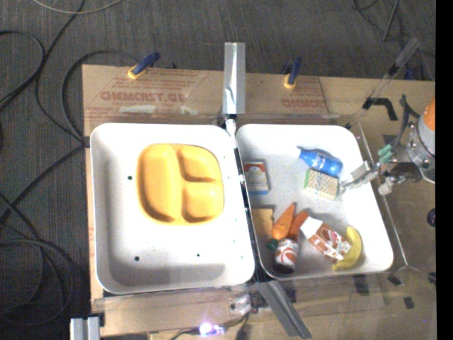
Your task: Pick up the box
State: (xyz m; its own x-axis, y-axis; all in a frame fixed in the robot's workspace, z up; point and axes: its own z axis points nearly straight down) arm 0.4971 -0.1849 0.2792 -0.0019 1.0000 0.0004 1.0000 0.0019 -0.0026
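Claw (354,180) just right of box (321,183).

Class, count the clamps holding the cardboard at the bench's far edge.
2: a blue and yellow clamp above the left bin, and another clamp above the right bin. Others may be hidden.

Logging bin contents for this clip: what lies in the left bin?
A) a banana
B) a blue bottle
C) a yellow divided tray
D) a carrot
C: the yellow divided tray sits alone in the left bin, while the banana, blue bottle and carrot lie in the right bin.
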